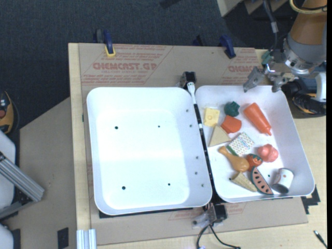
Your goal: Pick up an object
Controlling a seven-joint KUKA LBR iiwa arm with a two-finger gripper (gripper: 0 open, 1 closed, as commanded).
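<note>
My gripper (262,84) hangs over the far rim of the right bin (298,139), near its back right corner. Its two fingers are spread apart with nothing between them. Below it in the bin lie an orange carrot (258,118), a green piece (232,108), a yellow cheese block (211,116) and a red-orange block (231,124). Nearer the front are a patterned packet (241,143), a pink ball (267,152), an orange-brown gourd shape (237,161), a watermelon slice (259,181) and a small white cup (284,177).
The left bin (98,139) sits beside the right one, with a black divider clamp (189,78) at the seam. Blue clamps (108,39) hold the cardboard base at the back. The arm enters from the upper right.
</note>
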